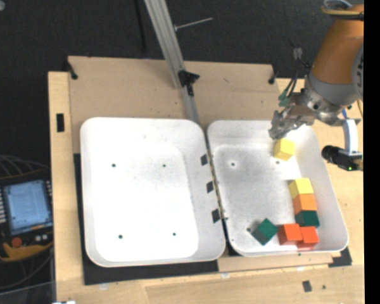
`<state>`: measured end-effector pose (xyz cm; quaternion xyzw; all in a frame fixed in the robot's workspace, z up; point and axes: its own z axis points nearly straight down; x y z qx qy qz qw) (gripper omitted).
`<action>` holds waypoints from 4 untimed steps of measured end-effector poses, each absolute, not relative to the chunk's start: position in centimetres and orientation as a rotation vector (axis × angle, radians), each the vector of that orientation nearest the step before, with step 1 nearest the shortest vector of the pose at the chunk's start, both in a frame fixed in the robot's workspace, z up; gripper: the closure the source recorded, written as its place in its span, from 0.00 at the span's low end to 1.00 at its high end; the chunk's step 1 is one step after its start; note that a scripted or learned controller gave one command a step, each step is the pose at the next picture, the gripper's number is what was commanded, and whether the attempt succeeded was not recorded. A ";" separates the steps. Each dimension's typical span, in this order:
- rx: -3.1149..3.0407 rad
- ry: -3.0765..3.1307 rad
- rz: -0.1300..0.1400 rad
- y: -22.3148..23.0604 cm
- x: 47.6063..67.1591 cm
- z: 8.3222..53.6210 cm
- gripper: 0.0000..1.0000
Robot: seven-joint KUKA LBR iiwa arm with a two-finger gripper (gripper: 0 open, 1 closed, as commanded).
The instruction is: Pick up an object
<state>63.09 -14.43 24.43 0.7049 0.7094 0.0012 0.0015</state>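
My gripper hangs over the far part of the right bin, reaching in from the right. A yellow cube lies directly below and against its tip, slightly tilted; whether it is gripped is not visible. Along the bin's right wall sit another yellow cube, an orange cube and a dark green cube. At the near edge are a green cube and two orange-red cubes, side by side.
The left bin stands beside the right one, joined by clips at the seam. A slanted metal pole rises from behind the bins. A handheld screen unit rests at the far left, off the bench.
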 end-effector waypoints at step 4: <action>2.214 2.232 0.001 8.2 63.6 25.9 1.00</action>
